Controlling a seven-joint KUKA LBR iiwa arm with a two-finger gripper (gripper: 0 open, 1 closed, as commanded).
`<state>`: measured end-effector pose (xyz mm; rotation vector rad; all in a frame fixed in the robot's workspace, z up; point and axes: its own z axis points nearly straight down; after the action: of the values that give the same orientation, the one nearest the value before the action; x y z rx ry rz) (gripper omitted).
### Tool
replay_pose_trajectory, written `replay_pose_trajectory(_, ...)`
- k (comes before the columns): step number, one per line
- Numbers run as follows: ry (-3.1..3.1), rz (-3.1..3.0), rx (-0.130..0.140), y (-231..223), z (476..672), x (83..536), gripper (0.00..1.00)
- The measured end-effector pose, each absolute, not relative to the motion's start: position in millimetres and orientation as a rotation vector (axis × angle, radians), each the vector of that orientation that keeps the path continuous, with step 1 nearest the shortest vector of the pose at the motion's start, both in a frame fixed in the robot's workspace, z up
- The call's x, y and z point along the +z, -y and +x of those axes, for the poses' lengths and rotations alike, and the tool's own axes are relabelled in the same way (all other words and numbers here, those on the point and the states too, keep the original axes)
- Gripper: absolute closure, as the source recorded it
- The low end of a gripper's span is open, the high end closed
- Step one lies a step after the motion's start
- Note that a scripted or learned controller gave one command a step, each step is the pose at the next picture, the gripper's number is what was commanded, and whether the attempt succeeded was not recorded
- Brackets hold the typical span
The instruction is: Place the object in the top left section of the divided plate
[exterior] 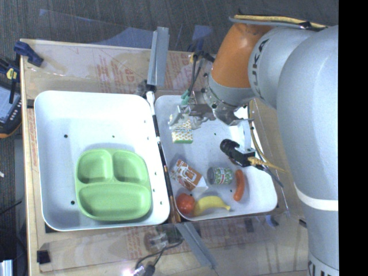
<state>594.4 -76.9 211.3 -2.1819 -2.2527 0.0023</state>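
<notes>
A green divided plate (114,184) lies in the left bin (57,125), with two small sections at the top and one long section below. My gripper (183,118) hangs over the upper left part of the right bin (261,203). Directly under its tip is a small green-and-white packet (183,134); whether the packet is lifted or resting on the bin floor I cannot tell.
Along the front of the right bin lie a red-and-white carton (187,175), a green can (220,176), a red sausage-shaped item (239,186), a banana (213,203) and a red round fruit (185,203). The bins' inner walls meet between plate and gripper.
</notes>
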Motion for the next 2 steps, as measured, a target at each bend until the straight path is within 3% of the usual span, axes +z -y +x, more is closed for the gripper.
replay_pose_trajectory(1, 2.332, -2.099, 0.002, 12.4, 578.4, 191.2, 1.00)
replay_pose_trajectory(2, 2.412, -2.007, 0.006, -68.7, 537.9, 190.7, 1.00)
